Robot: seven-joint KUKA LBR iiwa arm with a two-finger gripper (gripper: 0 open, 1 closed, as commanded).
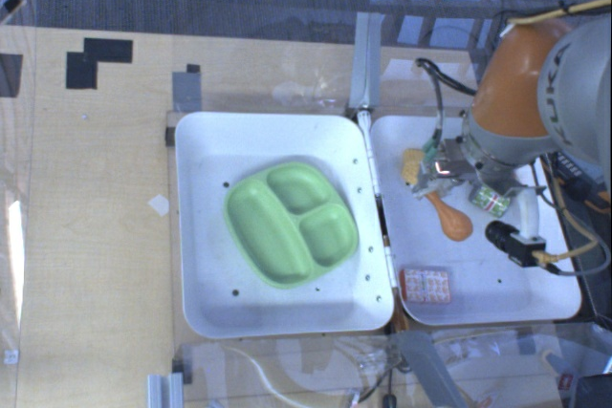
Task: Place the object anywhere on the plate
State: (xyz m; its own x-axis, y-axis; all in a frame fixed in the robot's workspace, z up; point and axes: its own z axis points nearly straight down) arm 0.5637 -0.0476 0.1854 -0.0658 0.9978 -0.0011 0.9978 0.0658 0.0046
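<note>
We see two white bins side by side on a light wooden desk [86,205]. The left bin [191,234] holds a green plate [287,225]. The plate lies flat in the middle of its bin and has three parts: one long part and two smaller ones.

The right bin [535,296] holds the small things. A brown spoon [455,221] lies flat near the middle of this bin. Its round end points toward us and its thin handle runs up and to the left, under the claw [438,169]. A yellow thing [412,165] lies just to the left of the claw, near the wall between the two bins. A small green can [490,199] lies on its side just to the right of the spoon. A red and white packet [426,285] lies flat in the near left corner of this bin, apart from the other things.

The big arm [521,81], grey with an orange band, reaches in from the right. The claw hangs low over the right bin, right above the top of the spoon's handle and beside the yellow thing. The arm hides a lot of the claw, so we cannot tell if it is open or closed, or if it touches anything.

The spoon is in the right bin, well apart from the plate in the left bin.

Two black patches [96,62] sit on the desk at the far left.
</note>
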